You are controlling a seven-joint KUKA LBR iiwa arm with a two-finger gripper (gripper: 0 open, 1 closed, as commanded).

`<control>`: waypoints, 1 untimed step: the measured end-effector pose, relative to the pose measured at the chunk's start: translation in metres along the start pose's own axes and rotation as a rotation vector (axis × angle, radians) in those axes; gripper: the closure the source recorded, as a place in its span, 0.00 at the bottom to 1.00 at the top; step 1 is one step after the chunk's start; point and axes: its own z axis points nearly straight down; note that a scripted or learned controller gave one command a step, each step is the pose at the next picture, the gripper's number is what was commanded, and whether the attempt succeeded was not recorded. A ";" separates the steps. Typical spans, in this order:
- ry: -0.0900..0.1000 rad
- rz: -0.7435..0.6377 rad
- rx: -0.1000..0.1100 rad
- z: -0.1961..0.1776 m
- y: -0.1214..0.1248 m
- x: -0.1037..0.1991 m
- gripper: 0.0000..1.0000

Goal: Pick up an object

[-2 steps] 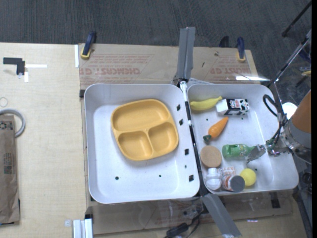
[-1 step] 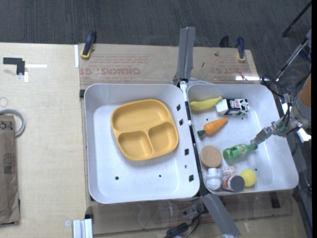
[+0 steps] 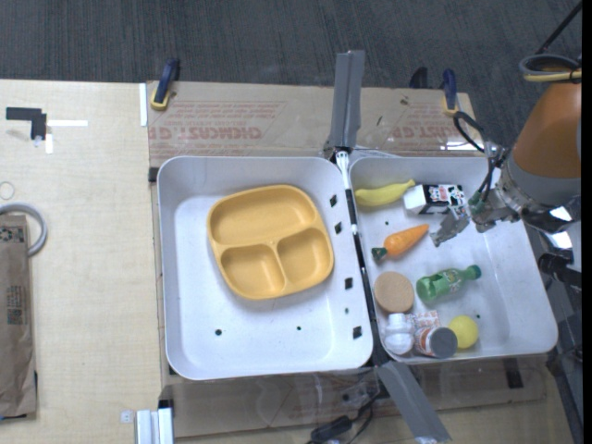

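My gripper (image 3: 448, 224) hangs over the right bin (image 3: 518, 276), reaching in from the right, open with nothing between its fingers. It is just right of an orange carrot (image 3: 405, 240) and just below a small black-and-white carton (image 3: 435, 197). A yellow banana (image 3: 384, 193) lies at the bin's far left corner. A green bottle (image 3: 447, 283) lies on its side below the gripper. Next to it sits a tan round disc (image 3: 395, 292). At the near edge are a yellow ball (image 3: 464, 332), a grey-capped small bottle (image 3: 430, 339) and a white cup (image 3: 398, 333).
The left bin (image 3: 185, 276) holds a yellow divided plate (image 3: 270, 240). A grey bar (image 3: 347, 100) stands behind the divider between the bins. Cardboard (image 3: 240, 118) lies behind them. The arm's orange band (image 3: 553, 132) is at the right edge.
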 end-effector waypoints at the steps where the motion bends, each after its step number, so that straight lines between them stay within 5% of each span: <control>1: 0.001 -0.264 0.001 0.046 0.002 0.041 0.00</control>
